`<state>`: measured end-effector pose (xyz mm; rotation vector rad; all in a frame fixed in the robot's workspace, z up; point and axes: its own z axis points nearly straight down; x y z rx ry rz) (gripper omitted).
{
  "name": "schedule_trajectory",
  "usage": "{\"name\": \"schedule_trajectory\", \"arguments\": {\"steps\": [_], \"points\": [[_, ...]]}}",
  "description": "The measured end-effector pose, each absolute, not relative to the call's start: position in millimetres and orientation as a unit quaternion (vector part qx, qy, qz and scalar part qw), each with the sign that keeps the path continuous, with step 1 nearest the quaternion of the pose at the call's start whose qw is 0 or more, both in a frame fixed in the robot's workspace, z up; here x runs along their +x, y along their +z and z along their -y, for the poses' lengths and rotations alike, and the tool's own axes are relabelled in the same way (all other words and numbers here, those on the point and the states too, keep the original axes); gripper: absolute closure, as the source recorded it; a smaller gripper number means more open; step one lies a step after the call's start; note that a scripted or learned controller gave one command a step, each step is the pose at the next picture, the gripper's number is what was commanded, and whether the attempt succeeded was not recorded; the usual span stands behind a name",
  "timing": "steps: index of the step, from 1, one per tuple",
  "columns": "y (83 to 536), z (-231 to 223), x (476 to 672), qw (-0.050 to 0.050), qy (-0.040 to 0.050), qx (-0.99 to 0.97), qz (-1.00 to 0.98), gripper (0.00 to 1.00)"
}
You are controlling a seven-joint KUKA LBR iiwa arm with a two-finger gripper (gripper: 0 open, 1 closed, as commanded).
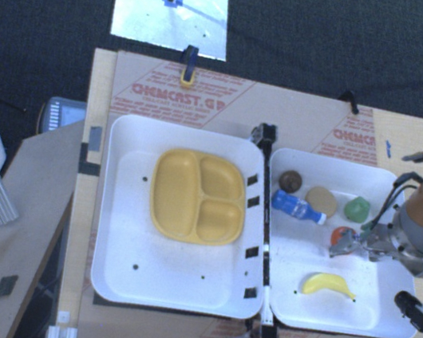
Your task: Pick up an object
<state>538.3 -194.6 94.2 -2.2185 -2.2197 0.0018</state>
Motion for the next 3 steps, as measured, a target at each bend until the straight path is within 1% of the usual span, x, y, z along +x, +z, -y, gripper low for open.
{"name": "schedule_trajectory", "arguments": {"steps": [1, 2, 3], "points": [[108, 196, 540.3, -0.002, -0.0006, -0.707, 0.707, 1.0], [171, 191, 541.9, -0.004, -0.0019, -0.706, 0.709, 1.0], [215, 191, 545.7, -0.003, -0.0015, -0.705, 0.709, 1.0]]}}
